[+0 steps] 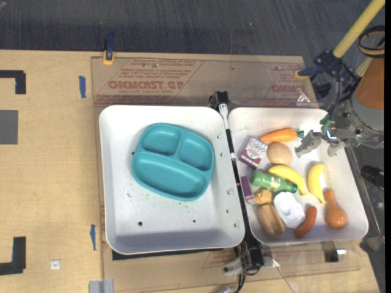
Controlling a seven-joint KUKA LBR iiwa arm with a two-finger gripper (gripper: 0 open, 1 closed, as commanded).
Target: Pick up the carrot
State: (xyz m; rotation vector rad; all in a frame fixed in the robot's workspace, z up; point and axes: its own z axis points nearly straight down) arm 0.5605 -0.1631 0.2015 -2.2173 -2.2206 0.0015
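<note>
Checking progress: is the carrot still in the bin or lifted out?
In the bin. The carrot lies on the right bin's floor near its far wall, gripper beside it.

Carrot (278, 135) smooth glossy plastic; teal tray (173, 161) matt plastic

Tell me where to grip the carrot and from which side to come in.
Grip the carrot around its thick middle, coming straight down from above. It lies flat, long axis running left-right near the right bin's back wall, so set the hand across that axis. The round tan piece crowds its near side, so the clearance there looks tight.
</note>
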